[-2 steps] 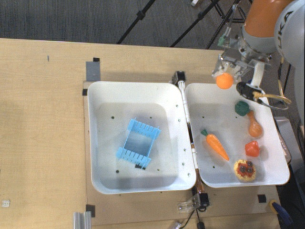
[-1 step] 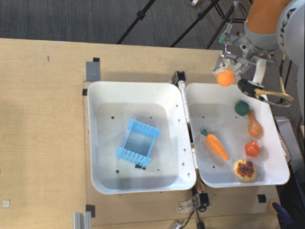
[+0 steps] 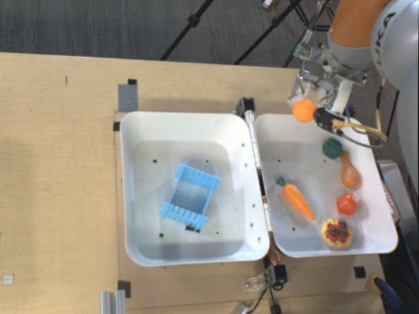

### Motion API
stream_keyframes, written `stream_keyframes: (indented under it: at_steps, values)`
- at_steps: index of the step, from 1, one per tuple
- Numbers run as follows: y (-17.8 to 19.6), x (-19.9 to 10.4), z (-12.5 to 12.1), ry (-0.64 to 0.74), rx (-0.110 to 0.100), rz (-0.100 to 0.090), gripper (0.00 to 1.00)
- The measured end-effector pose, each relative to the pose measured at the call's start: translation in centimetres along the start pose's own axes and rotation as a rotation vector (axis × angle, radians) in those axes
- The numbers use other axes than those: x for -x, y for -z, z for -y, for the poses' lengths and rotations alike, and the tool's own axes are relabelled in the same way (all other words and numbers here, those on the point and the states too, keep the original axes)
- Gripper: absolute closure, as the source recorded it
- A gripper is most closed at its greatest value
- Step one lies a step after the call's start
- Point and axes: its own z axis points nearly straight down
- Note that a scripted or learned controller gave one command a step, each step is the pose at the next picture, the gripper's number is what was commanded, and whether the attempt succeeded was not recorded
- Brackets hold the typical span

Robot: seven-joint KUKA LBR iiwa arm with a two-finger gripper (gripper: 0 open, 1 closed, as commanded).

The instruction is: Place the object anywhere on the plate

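Pizza toy (image 3: 336,233) lies nearest, in the right bin (image 3: 387,195). Up at that bin's far edge, the gripper (image 3: 313,103) pinches an orange ball (image 3: 303,110): light, smooth, likely to roll, best gripped across its middle

Robotics lab; bench-mounted bins (image 3: 131,175), tripod legs (image 3: 196,18)

Single fixed camera, mounted above the desk (image 3: 59,175), looking down obliquely; both white bins (image 3: 131,195) fully in frame, moderately distant.
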Motion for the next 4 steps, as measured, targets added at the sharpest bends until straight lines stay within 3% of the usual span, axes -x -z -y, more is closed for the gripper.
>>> stream_keyframes:
  at_steps: [2, 3, 4]
  values:
    - [0.8, -1.2, 0.5, -0.040, -0.001, -0.001, 1.00]
    - [-1.6, -1.6, 0.7, -0.074, -0.001, 0.001, 1.00]
    - [-0.4, -1.7, 0.6, -0.069, 0.003, -0.002, 1.00]
